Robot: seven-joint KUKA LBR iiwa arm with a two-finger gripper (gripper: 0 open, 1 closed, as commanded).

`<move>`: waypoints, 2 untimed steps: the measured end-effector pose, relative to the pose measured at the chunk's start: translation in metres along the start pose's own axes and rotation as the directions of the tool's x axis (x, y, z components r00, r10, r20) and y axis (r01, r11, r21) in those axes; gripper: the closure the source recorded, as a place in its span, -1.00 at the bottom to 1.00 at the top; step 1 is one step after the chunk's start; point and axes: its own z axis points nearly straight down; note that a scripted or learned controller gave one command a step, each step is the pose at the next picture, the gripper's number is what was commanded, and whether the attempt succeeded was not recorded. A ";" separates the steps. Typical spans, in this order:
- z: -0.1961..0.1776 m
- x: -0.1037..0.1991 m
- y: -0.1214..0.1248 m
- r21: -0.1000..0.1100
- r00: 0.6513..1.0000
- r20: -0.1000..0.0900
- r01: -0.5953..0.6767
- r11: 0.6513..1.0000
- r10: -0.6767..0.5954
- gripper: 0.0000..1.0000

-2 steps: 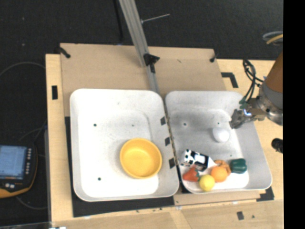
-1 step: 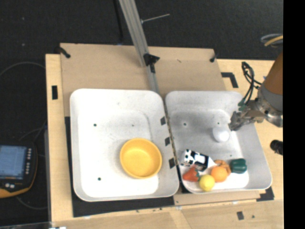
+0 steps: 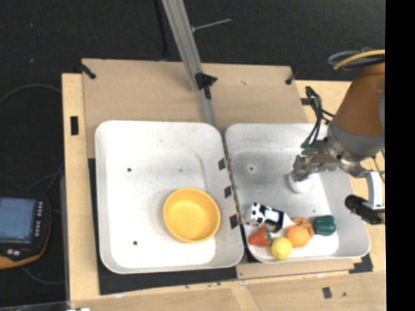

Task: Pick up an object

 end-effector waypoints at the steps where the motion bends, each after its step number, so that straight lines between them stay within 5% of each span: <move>1: -0.013 0.047 0.000 -0.001 1.000 -0.002 0.002 1.000 -0.002 1.00; 2: -0.011 0.098 -0.001 0.001 1.000 -0.002 0.002 1.000 -0.002 1.00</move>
